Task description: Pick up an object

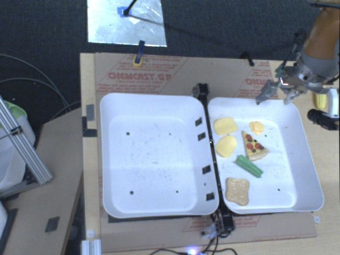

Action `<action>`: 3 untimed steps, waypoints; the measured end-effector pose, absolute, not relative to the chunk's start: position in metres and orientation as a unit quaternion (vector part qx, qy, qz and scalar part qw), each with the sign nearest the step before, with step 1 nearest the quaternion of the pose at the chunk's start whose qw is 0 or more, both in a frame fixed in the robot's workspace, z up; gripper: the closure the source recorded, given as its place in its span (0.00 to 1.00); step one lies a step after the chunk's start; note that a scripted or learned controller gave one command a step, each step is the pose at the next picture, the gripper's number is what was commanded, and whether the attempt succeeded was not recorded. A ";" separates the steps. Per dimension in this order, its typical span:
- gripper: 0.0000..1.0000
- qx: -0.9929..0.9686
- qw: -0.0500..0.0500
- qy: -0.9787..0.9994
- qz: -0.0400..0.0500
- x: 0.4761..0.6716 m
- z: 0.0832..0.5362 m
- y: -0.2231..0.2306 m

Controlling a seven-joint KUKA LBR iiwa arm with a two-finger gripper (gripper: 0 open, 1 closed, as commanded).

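Observation:
The right bin [303,142] holds several toy foods. Two yellow chip-like pieces [226,125] [226,146] lie near its left wall, and a small yellow piece [256,127] sits further right. A pizza slice [254,146] lies in the middle with a green bean-like piece [249,166] just below it. A tan toast-like piece [237,190] rests near the front. My gripper [276,95] hangs over the bin's back rim at the upper right, fingers spread open and nothing between them. It is well above and behind the foods.
The left bin [154,153] sits beside the right one, with black clips [202,92] along the shared divider. Both stand on a cardboard sheet [154,73]. A metal frame [21,147] stands at the far left, and a shiny plate [126,14] lies beyond the bench.

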State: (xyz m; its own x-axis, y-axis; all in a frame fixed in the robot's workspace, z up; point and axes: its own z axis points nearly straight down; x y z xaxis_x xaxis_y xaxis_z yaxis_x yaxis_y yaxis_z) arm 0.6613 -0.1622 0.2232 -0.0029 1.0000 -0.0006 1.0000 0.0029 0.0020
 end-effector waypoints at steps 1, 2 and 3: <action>0.00 0.708 -0.002 0.706 -0.002 0.639 0.077 -0.209; 0.00 0.705 -0.001 0.709 0.001 0.618 0.085 -0.155; 0.00 0.705 -0.001 0.709 0.000 0.582 0.087 -0.119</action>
State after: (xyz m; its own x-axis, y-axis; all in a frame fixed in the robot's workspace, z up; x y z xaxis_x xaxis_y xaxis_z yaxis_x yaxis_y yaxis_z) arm 0.5821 -0.1190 0.0865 -0.0048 1.0000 0.0018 1.0000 0.0048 -0.0010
